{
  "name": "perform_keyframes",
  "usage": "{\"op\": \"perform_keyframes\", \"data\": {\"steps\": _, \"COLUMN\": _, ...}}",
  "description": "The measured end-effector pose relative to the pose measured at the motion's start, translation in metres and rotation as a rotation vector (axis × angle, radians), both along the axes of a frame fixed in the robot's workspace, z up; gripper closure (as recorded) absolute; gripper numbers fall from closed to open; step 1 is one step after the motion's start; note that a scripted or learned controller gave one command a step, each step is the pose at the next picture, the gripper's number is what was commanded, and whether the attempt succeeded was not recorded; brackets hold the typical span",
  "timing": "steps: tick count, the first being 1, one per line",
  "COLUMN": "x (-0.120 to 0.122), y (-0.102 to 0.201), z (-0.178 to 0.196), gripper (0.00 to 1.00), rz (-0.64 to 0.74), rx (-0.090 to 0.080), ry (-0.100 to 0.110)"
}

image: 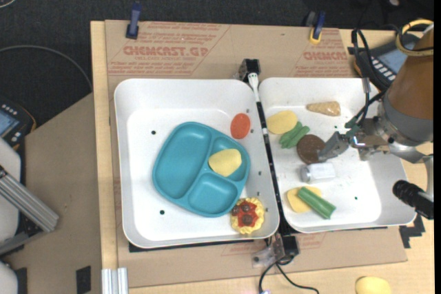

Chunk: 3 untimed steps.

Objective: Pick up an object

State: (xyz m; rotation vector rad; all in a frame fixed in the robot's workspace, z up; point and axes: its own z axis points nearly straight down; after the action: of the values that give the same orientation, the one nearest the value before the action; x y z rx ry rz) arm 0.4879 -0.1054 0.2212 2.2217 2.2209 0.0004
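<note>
Overhead slanted view of the bench with two shallow white bins side by side. The left bin [131,148] contains a teal divided plate [180,165] with a pale yellow lemon-shaped piece [225,161] lying in its right compartment; an orange-red round piece [240,125] rests just beyond the plate's upper right rim, and a small pizza-like toy [247,215] with red toppings sits at the bin's lower right corner. The right bin [365,206] holds a yellow piece [281,122] touching a dark green pod-shaped piece [294,135], a tan bread-like piece [324,108] near the far wall, a brown round piece [310,147], a small white block [321,171], and a green stick [315,202] lying across a yellow wedge [296,199]. The arm [413,96] enters from the right; its gripper [329,150] is low over the right bin, just beside the brown round piece and above the white block. Whether the pincer is spread or pressed together cannot be told at this resolution, and nothing is visibly pinched.
</note>
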Motion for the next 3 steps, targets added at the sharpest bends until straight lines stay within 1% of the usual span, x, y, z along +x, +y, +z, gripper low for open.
{"op": "perform_keyframes", "data": {"steps": 1, "x": -0.010, "y": 0.080, "z": -0.039, "gripper": 0.00, "rz": 0.008, "rx": 0.005, "ry": 0.007}}
{"op": "perform_keyframes", "data": {"steps": 2, "x": -0.008, "y": 0.049, "z": -0.004, "gripper": 0.00, "rz": -0.002, "rx": -0.002, "ry": -0.004}}
{"op": "perform_keyframes", "data": {"steps": 3, "x": 0.037, "y": 0.045, "z": -0.038, "gripper": 0.00, "rz": 0.001, "rx": -0.002, "ry": -0.002}}
